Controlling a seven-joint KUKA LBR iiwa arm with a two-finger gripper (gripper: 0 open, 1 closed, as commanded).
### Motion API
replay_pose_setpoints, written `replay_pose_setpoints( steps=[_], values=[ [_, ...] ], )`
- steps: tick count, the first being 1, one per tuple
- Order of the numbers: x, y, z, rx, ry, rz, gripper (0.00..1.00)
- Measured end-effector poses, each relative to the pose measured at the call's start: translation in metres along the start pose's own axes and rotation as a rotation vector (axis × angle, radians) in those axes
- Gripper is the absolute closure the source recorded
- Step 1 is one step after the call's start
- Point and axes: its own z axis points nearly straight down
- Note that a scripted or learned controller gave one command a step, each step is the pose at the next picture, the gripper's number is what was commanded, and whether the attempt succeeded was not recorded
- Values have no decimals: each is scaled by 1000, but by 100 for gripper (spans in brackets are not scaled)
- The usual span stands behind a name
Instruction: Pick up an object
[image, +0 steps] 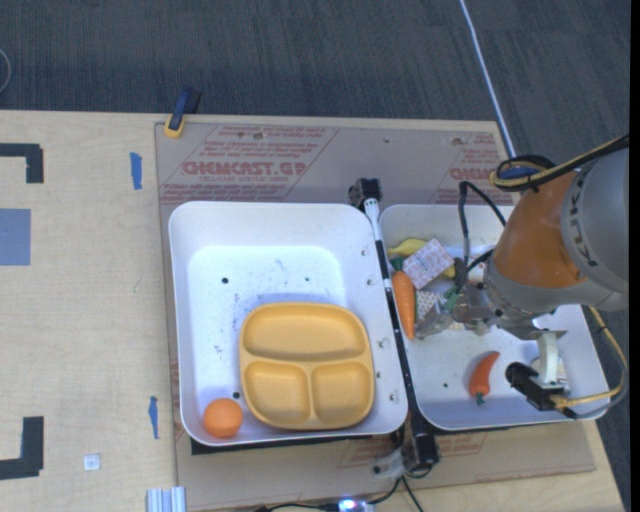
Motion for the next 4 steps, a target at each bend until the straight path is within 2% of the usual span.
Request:
replay_pose_setpoints(
  steps=[1, 2, 3, 4],
  values=[
    [0, 1, -11, -3, -1, 1, 100],
    [0, 1, -11, -3, -1, 0, 0],
    [-4, 2, 1, 1, 2, -1, 0],
    [-3, -13, 1, -2, 1, -1, 0]
  ],
)
